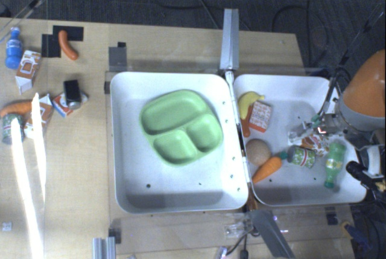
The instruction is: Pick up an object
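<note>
The gripper (pixel 318 126) is positioned low over the right bin (pixel 289 90), at the cluster of small items near that bin's right side; whether anything is grasped or released cannot be determined, because the tool end is blurred and merges with the items below it. Candidate objects are located as follows: a small patterned packet (pixel 312 143) directly beneath the tool, a green-labelled can (pixel 301 156) just beside it, a green bottle (pixel 333 163) to the right, a carrot (pixel 267 169) and a brown ball (pixel 257 150) near the bin's left wall, and a banana (pixel 248 101) touching an orange carton (pixel 260 116) further up. For a sound pick, one item should be isolated at its narrowest width, and the descent should be kept vertical so that neighbours are not dragged. The crowded packet and can are judged the riskiest targets. The arm's orange band (pixel 367 90) is cut off at the frame edge. The left bin (pixel 120 149) holds a green divided plate (pixel 181 127).
</note>
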Available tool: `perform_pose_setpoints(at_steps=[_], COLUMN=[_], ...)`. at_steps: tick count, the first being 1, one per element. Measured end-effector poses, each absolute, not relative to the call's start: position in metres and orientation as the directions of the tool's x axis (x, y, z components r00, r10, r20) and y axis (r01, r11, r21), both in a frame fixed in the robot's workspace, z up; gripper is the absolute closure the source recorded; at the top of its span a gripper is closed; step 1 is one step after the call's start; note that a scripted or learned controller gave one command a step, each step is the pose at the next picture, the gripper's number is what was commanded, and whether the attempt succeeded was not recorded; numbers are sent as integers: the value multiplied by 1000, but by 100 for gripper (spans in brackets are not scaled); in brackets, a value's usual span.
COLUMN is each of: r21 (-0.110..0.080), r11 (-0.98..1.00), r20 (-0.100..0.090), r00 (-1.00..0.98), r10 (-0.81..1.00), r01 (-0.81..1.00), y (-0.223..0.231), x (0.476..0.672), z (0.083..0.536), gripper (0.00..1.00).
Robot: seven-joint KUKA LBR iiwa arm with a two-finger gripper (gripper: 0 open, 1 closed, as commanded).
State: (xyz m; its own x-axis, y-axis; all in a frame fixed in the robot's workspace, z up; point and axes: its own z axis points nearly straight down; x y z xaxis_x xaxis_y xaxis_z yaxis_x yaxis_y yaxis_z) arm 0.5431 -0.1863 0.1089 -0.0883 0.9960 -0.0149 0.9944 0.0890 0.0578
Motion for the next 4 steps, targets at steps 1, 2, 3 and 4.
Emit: perform_pose_setpoints(at_steps=[1, 2, 3, 4], r21=[62, 49, 40, 60], r11=[125, 207, 213, 230], r20=[-15, -16, -13, -5], r00=[-124, -206, -213, -230], r10=[992, 978, 977, 973], r01=[990, 977, 976, 971], y=[-199, -202, -202, -189], x=[522, 528, 530, 540], z=[109, 109, 110, 127], gripper=[0, 0, 0, 100])
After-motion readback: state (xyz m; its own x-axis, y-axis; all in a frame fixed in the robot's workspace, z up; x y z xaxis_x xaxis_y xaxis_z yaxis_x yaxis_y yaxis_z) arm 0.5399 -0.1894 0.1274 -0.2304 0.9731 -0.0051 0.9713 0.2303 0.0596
